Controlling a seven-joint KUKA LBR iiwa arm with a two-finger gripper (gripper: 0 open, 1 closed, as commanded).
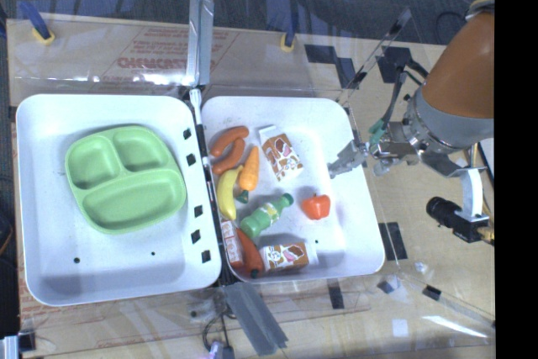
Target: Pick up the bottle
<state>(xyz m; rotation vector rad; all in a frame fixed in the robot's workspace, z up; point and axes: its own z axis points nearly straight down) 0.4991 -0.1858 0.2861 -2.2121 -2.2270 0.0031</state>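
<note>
Hovering over the right white bin [361, 206] rim, the jaws [343, 163], state unclear, sit apart from the green plastic bottle [264, 217].

The bottle [264, 215] is green with a white label. The divided plate [126, 177] is light green, the bins [50, 265] white, the banana [227, 194] yellow, the carrot [250, 168] orange.

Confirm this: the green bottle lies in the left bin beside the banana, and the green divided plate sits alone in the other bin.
Not quite: the bins are swapped. The camera view shows the green bottle lying in the right bin beside the banana, while the green divided plate sits alone in the left bin.
</note>
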